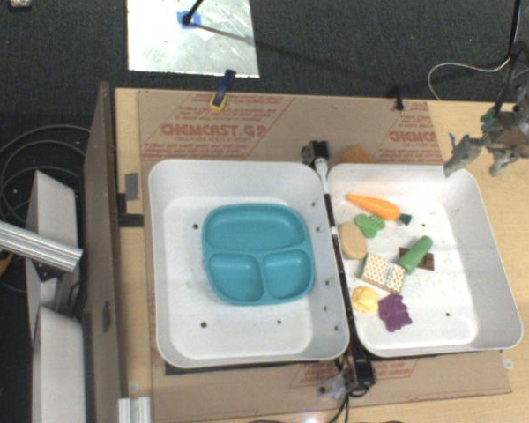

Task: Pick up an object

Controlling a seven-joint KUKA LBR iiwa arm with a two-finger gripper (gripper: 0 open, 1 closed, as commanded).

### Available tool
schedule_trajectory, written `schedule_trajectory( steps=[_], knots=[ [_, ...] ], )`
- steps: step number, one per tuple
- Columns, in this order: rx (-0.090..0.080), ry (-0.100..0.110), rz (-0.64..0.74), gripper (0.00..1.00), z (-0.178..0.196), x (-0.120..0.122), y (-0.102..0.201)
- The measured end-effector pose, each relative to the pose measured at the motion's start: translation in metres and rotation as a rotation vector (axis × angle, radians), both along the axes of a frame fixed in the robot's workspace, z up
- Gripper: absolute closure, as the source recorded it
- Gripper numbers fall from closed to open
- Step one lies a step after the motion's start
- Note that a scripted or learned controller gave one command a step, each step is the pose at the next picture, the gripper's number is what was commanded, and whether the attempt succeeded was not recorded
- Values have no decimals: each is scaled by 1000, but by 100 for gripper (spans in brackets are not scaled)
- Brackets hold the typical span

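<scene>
The right bin point(476, 236) holds several toy foods along its left side: an orange carrot point(375, 205), a small green piece point(368, 226), a beige round piece point(353, 239), a green bottle point(415, 252), a checkered box point(383, 272), a yellow piece point(364, 300) and purple grapes point(393, 311). My gripper point(478, 157) hangs above the bin's far right corner, well clear of the toys. It is open, its two fingers spread apart with nothing between them.
The left bin point(181, 236) holds a teal divided plate point(257, 252). A cardboard sheet point(273, 122) lies under both bins. Cables point(35, 157) and a metal bar point(31, 243) lie off the bench to the left.
</scene>
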State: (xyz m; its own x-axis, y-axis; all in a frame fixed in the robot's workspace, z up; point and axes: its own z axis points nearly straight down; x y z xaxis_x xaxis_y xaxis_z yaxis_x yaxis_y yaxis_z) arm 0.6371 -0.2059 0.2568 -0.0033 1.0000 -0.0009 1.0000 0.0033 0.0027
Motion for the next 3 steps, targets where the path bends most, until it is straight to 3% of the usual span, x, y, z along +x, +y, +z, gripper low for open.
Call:
schedule_trajectory(
  steps=[1, 2, 3],
  knots=[
    [4, 11, -2, 0, -110, -34, 21],
    [3, 6, -1, 0, -175, -67, 58],
    [0, -1, -1, 100, -161, -64, 56]
  ],
)
